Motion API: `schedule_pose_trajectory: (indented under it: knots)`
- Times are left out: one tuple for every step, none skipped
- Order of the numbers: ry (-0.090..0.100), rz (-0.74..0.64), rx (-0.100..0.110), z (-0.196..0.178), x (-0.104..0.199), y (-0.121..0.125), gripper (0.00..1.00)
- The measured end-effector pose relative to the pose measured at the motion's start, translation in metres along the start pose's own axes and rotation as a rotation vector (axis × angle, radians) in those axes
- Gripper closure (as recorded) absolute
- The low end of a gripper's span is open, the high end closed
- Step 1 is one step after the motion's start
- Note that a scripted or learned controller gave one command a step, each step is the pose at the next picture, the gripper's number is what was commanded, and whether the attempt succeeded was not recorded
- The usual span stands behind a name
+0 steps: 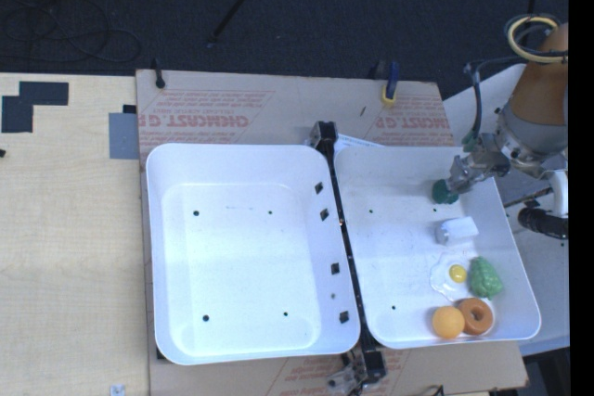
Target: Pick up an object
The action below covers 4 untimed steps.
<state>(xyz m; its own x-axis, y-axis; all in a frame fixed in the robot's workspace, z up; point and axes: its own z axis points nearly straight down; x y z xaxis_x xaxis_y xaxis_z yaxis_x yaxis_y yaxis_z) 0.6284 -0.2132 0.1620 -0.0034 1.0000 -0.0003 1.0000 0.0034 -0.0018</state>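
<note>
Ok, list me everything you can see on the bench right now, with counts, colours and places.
white bins: 2, side by side; left bin, right bin
dark green object: 1, right bin, far right, at the gripper tip
white block: 1, right bin, nearer than the green object
toy fried egg: 1, white with yellow yolk, right bin, near right
light green leafy piece: 1, right of the egg
orange ball: 1, near right corner
brown doughnut: 1, touching the ball's right side
blue clamp: 1, board's far edge
gripper: 1, grey, over the right bin's far right
</note>
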Motion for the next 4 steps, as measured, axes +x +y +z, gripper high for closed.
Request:
schedule_pose_trajectory:
  knots:
    - [0.0,0.0,0.001,0.0,0.0,0.0,0.0]
    - [0.0,0.001,0.0,-0.01,-0.001,0.0,1.0]
    - [0.0,0.002,-0.001,-0.02,-0.002,0.0,1.0]
    - [-0.002,0.006,-0.008,-0.105,-0.002,-0.015,1.0]
